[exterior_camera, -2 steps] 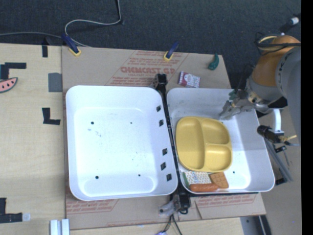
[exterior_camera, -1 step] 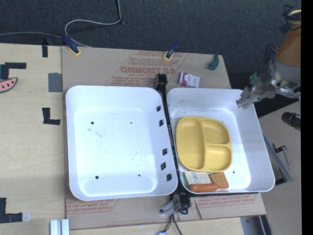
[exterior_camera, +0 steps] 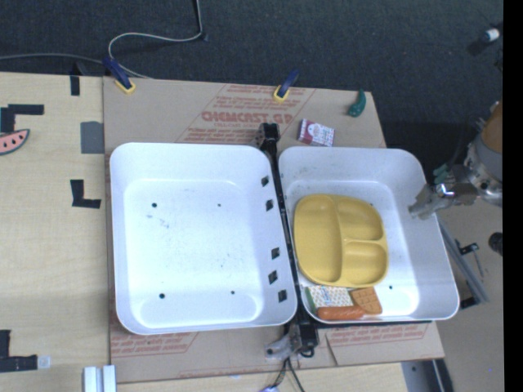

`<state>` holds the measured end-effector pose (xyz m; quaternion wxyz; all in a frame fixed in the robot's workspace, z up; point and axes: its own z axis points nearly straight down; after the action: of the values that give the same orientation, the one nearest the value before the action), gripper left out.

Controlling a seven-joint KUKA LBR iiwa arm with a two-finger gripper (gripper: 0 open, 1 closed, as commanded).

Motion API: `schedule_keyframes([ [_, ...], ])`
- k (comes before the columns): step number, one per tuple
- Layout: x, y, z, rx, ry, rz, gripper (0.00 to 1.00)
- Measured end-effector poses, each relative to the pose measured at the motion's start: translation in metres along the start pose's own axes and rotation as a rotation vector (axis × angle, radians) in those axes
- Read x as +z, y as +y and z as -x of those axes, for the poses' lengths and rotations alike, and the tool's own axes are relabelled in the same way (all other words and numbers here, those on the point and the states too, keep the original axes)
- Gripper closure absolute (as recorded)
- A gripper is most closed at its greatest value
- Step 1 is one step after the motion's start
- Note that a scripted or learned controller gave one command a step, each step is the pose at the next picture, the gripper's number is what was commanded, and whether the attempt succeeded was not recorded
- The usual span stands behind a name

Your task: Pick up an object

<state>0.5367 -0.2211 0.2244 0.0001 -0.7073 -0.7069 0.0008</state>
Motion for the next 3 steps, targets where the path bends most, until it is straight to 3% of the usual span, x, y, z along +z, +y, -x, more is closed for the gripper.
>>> schedule_keyframes([
  [1, -0.033, -0.04, 0.002, -0.001, 0.001, 0.001, 1.0],
  [3, -0.008, -0.053, 0.002, -0.002, 0.001, 0.0, 1.0],
])
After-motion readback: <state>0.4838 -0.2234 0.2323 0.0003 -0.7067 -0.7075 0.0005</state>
